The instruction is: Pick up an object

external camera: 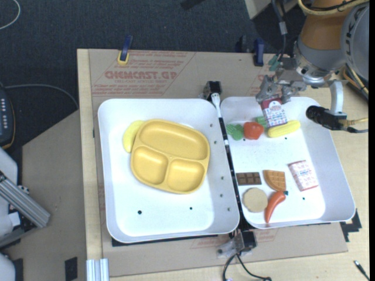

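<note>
Tool [274, 93] sits at the right bin's [334, 174] far edge, directly over a small red-and-white packet [275, 113]; finger state cannot be judged. The packet touches a yellow banana toy [283, 128], with a red tomato [253, 130] just beside. Recommended: centre on the packet alone, close fully, then lift straight to avoid dragging its neighbours.

The claw [274, 92] hangs over the right bin [337, 174], just above a small carton [275, 113].

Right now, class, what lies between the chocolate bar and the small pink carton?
In the camera view, a waffle piece lies between the chocolate bar and the pink carton.
</note>
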### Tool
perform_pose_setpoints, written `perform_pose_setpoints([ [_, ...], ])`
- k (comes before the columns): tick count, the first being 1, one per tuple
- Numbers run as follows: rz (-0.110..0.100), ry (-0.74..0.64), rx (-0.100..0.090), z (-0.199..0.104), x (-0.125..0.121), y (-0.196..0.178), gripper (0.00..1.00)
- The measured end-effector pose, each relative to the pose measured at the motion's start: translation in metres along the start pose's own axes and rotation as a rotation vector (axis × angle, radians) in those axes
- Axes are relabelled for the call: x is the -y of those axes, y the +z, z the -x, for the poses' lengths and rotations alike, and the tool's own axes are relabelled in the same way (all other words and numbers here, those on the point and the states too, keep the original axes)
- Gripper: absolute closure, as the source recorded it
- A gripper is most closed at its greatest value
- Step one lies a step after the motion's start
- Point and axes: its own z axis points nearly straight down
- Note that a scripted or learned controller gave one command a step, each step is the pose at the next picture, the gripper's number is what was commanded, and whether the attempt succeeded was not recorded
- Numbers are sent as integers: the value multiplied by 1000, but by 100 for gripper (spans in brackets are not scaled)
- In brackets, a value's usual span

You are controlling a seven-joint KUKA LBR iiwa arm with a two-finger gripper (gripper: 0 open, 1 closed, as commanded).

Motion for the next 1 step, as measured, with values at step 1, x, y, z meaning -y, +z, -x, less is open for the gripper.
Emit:
perform_pose_setpoints([
  [1,-2,2,-1,5,8,-7,100],
])
